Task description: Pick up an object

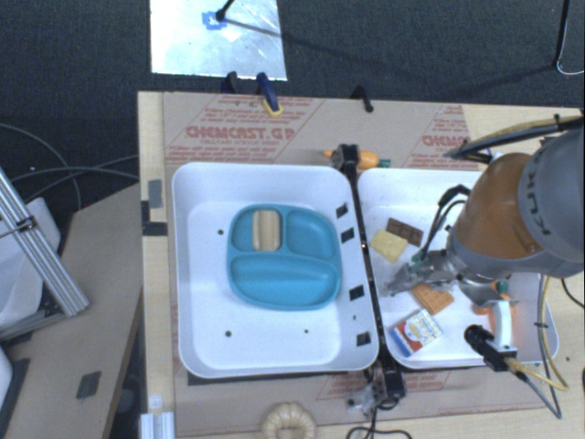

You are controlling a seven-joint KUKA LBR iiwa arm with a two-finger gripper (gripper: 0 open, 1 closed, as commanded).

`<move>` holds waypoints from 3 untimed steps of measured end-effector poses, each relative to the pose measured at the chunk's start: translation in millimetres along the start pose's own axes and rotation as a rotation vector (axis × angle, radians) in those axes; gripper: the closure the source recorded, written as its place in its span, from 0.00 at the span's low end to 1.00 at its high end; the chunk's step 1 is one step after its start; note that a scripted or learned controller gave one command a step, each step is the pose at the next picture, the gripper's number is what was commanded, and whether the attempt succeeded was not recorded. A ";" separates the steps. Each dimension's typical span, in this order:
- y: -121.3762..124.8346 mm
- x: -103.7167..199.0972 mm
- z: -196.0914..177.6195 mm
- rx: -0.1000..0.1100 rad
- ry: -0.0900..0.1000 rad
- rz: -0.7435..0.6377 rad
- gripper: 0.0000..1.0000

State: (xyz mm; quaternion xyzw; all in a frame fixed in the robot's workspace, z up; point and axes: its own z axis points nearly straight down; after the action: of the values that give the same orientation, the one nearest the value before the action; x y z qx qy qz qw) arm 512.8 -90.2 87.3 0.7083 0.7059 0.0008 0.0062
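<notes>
- White plastic bins sit side by side on the bench [302, 117], smooth, shallow, rounded corners; black clips along the shared wall pin them together so nothing shifts under the arm.
- We see the left bin [196, 337] carrying a blue divided tray [283, 268], glossy moulded plastic, three compartments. A tan block [265, 230], rectangular and matte, lies in the upper-left compartment.
- The right bin [411, 176] holds the loose pick candidates: a dark brown bar [404, 231], a pale yellow block [388, 245] just beside it, an orange waffle-textured square [432, 298], and a white-and-red packet [418, 329] near the front wall.
- Grey arm with the orange band comes in from the right and hangs low over the right bin, which puts it on the pile rather than the tray.
- The gripper [409, 277] sits between the yellow block and the orange square, just beside both. Its metal tips are small and blurred; we cannot tell whether it's apart or together, and nothing is visibly held.
- Our read: the orange square or yellow block is the likely target. Both are flat and low, so they look awkward to grip.
</notes>
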 end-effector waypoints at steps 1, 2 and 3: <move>3.1 -0.4 -13.6 -0.010 -0.002 0.000 1.00; 1.4 -7.6 -74.0 0.005 0.007 -0.004 1.00; 4.9 -10.1 -137.9 0.002 0.006 -0.007 1.00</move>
State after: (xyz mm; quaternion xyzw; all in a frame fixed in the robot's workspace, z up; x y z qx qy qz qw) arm 516.3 -99.3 225.3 0.7057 0.7085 0.0022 0.0031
